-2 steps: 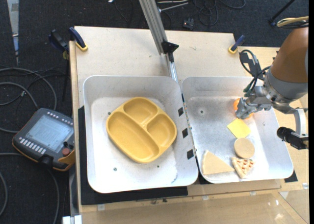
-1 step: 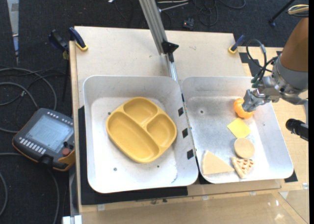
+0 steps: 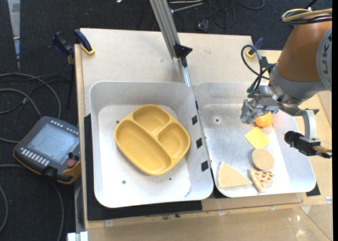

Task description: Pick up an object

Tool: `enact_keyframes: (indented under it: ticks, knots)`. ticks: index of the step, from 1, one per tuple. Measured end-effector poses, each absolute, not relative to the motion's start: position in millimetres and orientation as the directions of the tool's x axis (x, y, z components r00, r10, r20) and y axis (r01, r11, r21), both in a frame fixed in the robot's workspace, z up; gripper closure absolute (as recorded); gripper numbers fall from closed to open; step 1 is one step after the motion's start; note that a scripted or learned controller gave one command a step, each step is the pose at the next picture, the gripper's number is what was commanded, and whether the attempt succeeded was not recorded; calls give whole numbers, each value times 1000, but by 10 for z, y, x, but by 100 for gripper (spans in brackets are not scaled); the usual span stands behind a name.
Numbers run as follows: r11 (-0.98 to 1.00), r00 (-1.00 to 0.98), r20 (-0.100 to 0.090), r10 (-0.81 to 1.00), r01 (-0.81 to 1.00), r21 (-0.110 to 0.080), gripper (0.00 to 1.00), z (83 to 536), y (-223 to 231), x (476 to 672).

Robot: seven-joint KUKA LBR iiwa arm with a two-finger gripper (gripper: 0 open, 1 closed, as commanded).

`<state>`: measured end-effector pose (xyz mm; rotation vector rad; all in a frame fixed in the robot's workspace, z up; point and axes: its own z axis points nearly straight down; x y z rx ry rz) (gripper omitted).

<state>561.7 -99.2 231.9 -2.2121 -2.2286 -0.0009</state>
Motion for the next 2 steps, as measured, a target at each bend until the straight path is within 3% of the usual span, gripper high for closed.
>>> enact_keyframes:
  ticks: [2]
  knots:
    - [8,-8,2,1000,1000,-2,100,2224,229,5542]
